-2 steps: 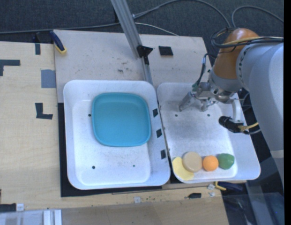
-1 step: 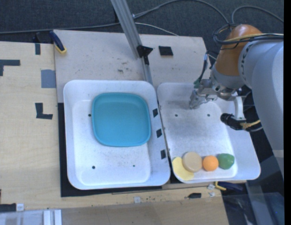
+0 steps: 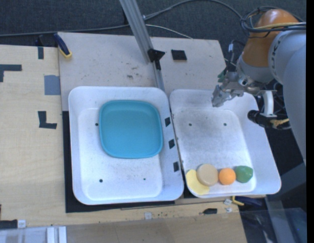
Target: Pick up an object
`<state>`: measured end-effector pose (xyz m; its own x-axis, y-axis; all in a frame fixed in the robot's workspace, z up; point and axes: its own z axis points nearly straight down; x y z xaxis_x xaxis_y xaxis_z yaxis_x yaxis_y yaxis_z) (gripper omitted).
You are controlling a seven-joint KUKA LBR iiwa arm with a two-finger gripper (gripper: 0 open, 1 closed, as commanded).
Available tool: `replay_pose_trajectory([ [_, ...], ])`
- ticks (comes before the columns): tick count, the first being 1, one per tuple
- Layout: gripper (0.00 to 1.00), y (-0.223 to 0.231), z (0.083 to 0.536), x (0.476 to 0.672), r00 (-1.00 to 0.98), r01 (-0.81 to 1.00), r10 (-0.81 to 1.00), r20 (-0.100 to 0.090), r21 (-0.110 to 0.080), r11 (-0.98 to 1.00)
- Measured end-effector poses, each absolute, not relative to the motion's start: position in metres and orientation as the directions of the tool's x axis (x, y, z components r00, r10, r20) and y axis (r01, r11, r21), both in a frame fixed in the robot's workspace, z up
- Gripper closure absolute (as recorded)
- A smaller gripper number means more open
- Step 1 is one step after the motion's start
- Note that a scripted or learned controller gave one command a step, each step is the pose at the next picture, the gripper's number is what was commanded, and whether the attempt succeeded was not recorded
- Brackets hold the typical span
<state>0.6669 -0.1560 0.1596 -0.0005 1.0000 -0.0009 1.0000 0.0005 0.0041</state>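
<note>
Gripper (image 3: 218, 101) over right bin (image 3: 258, 151), far rim; grip state unclear.
Well below it, along the near wall: yellow piece (image 3: 193, 184), tan disc (image 3: 207, 174), orange ball (image 3: 227, 176), green object (image 3: 243, 173). Left bin (image 3: 81, 151) holds blue plate (image 3: 130, 128).

No readable text, label, brand, number or sign appears on anything on the bench.

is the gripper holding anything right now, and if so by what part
Nothing is held. The two-finger gripper hangs over the far end of the right white bin, apart from the small orange ball and its neighbours at the near end.
</note>
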Motion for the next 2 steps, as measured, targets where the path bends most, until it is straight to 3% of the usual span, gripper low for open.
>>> replay_pose_trajectory([
  [2,1.00,-0.160,0.248,0.670,-0.001,1.000,1.000,-0.001,0.003,0.001],
])
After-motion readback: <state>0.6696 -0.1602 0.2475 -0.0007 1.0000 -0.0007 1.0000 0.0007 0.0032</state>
